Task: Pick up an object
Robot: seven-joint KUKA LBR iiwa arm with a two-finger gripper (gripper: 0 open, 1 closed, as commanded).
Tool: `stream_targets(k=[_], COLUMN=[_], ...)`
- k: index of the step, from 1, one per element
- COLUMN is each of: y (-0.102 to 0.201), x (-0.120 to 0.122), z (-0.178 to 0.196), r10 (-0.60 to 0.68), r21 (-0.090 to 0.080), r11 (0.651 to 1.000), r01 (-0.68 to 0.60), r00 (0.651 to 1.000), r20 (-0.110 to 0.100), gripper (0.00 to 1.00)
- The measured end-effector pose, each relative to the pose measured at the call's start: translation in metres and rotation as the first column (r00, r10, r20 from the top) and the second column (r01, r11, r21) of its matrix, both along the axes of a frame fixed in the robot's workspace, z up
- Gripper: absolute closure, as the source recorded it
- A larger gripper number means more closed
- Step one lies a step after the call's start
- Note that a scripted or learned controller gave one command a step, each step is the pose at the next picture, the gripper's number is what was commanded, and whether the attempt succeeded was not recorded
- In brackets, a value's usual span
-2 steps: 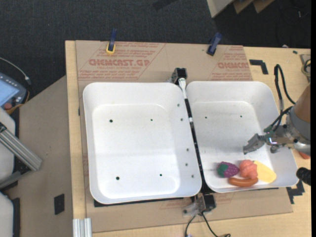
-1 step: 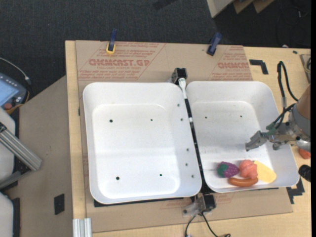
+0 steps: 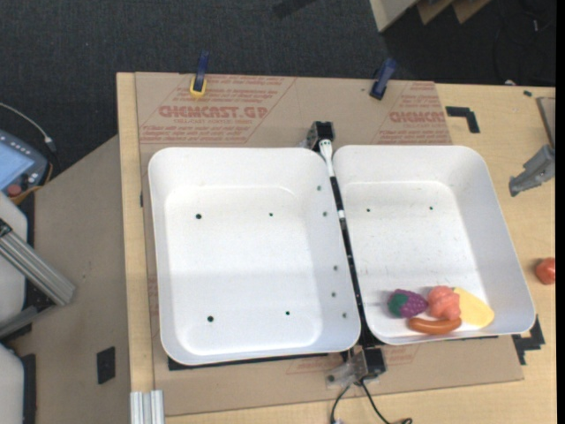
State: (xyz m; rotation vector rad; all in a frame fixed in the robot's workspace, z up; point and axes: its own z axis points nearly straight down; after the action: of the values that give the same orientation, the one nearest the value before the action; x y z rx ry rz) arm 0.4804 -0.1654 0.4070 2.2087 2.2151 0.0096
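Several small toys lie in the near right corner of the right bin (image 3: 415,175): a purple grape bunch (image 3: 408,303), a pink-red lumpy piece (image 3: 444,302), a yellow piece (image 3: 475,310) and an orange sausage (image 3: 433,325). They touch one another in a tight cluster against the bin's front wall. A grey pointed part that looks like my gripper (image 3: 532,171) juts in at the right edge. It is over the bench, outside the right bin and well back from the toys. Nothing shows in it.
The left bin (image 3: 168,237) lies beside the right one, with a black divider strip (image 3: 340,228) between them. A small orange shape (image 3: 546,272) sits at the right edge. Clamps (image 3: 200,82) (image 3: 383,78) hold the cardboard sheet at the back.
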Motion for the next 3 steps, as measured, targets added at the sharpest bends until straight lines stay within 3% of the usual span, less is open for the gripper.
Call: stream_targets(k=[1,2,3], y=[0.000,-0.021,-0.020], x=[0.000,0.047,0.046], z=[0.004,-0.047,-0.034], r10=[-0.002,-0.004,-0.002], r21=[0.001,0.005,0.002], r11=[1.000,1.000,1.000], r01=[0.002,0.004,0.002], r00=[1.000,1.000,1.000], r20=[-0.007,-0.015,-0.010], gripper=[1.00,1.00,1.00])
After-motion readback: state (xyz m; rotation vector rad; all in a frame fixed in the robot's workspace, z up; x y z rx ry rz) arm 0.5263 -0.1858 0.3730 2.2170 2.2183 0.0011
